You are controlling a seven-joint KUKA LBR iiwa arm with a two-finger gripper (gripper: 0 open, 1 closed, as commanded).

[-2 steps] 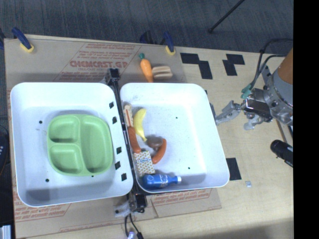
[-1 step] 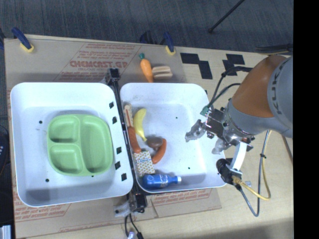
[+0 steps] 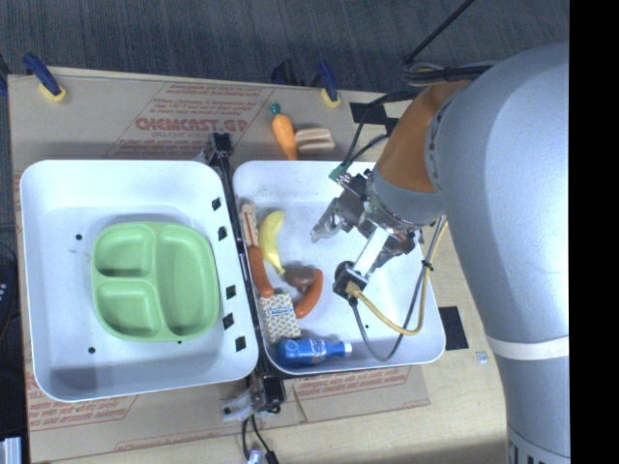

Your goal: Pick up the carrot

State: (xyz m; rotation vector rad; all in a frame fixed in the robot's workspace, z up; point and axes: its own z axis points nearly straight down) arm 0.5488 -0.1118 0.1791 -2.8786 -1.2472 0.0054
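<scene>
We look down on two shallow white bins side by side on a bench covered with printed cardboard. The left bin (image 3: 48,259) holds a light green divided plate (image 3: 155,280), lying flat near its middle. The right bin (image 3: 430,341) carries a cluster of items along its left side: a yellow banana (image 3: 272,240), a long orange-red piece beside the dividing wall (image 3: 259,267), a curved red-orange sausage-like piece (image 3: 308,298) with a brownish object (image 3: 301,277) touching it, a small patterned box (image 3: 279,317) just below those, and a blue bottle with a white cap (image 3: 309,351) lying on its side near the bin's near wall. The carrot (image 3: 283,133), orange with a small green top, lies outside both bins on the cardboard, just beyond the far rim of the right bin and right beside a tan, banded block (image 3: 314,141). The grey arm with its orange band reaches in from the right, and its gripper (image 3: 329,222) hangs over the middle of the right bin, well apart from the carrot and to the right of the banana. We cannot tell whether its pincer stands apart or together, and we see nothing between it. A yellow cable (image 3: 387,322) loops below the wrist across the bin floor.
</scene>
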